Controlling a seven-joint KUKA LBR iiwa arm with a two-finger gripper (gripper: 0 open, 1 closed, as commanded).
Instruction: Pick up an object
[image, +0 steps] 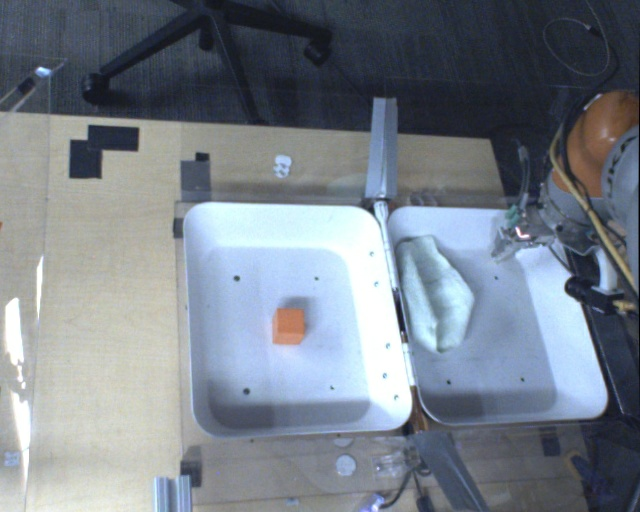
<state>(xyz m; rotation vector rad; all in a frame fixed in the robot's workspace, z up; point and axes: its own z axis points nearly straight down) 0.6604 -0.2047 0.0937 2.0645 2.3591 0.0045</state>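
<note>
A small orange cube (289, 326) sits near the middle of the left bin (215, 300). A pale, crumpled cloth (435, 292) lies along the left side of the right bin (540, 390), beside the divider. My gripper (514, 234) hangs over the far right corner of the right bin, apart from the cloth and well to its right. Nothing shows in its grasp.
The grey arm with its orange band (598, 130) and cables crosses the right bin's right rim. A metal post (381, 150) stands behind the seam between the bins. Black tape marks (98, 148) lie on the wooden bench at far left.
</note>
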